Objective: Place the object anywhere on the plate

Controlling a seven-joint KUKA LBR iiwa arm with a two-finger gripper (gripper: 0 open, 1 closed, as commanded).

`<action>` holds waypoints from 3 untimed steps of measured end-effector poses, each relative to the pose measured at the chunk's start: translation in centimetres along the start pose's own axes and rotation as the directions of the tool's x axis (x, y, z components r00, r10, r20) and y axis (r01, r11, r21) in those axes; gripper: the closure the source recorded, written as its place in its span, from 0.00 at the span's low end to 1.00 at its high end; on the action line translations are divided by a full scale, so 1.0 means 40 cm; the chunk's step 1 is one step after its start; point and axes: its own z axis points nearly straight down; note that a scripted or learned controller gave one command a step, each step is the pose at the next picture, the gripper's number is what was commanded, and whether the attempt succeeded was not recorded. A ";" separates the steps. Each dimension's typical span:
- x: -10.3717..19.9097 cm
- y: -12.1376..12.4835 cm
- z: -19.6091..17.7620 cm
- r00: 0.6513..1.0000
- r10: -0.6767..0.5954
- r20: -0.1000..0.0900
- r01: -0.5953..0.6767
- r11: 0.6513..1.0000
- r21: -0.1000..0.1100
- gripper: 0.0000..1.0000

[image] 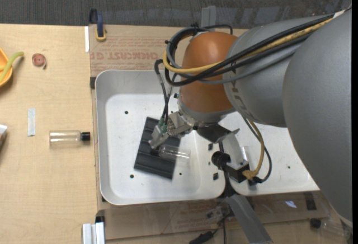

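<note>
A black ribbed rectangular plate [152,154] lies tilted in the left white bin [114,125]. A small clear plastic object [175,153] rests at the plate's right edge, partly over it. My gripper [163,137] hangs low over the plate's upper right part, just above and to the left of the clear object. The orange-banded wrist [207,78] and the grey arm cover the bin's right side. The gripper's tips blend into the dark plate beneath them.
The right bin [279,173] is mostly hidden under the arm. On the wooden bench to the left lie a clear vial with a black cap [68,136], a white strip [31,122], a small red disc [38,60] and an orange item [4,68].
</note>
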 end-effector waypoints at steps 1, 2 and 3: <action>-0.079 0.222 -0.017 0.997 -0.078 0.001 0.078 0.997 -0.001 0.00; -0.220 0.249 -0.385 0.975 -0.223 0.002 0.223 0.975 -0.003 0.00; -0.398 0.245 -0.649 0.856 -0.517 0.005 0.517 0.856 -0.004 0.00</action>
